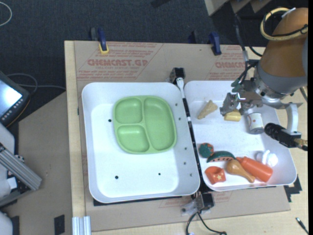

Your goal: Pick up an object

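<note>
1. Camera view, writing: the brown board [146, 58] under the bins carries red print. "CHEMCAST" reads clearly at its upper left, followed by letters that look like "G.P". A second line below it is too small to read. The same print starts again at the upper right, where the arm cuts it off.
2. Two blue clamps [102, 37] grip the board's far edge.
3. The left bin [98, 146] holds a pale green divided plate [145, 124] with three compartments.
4. The right bin [215, 94] holds the loose things. A tan wedge [207, 109] lies near its middle, and a small yellow piece [233, 116] lies just beside the gripper. A white and grey cylinder [255, 122] is right of that.
5. Along the near edge sit a red and green round item [205, 149], a watermelon slice [221, 156], a red pepper-like piece [215, 174], a brown drumstick [238, 169], an orange carrot shape [257, 167] and a white object [269, 157].
6. The gripper [234, 103] hangs low over the yellow piece. Its fingers are dark and tangled with cables, so I cannot tell how wide they stand or whether they grasp anything.
7. The arm's grey and orange body hides the bin's far right corner.
</note>
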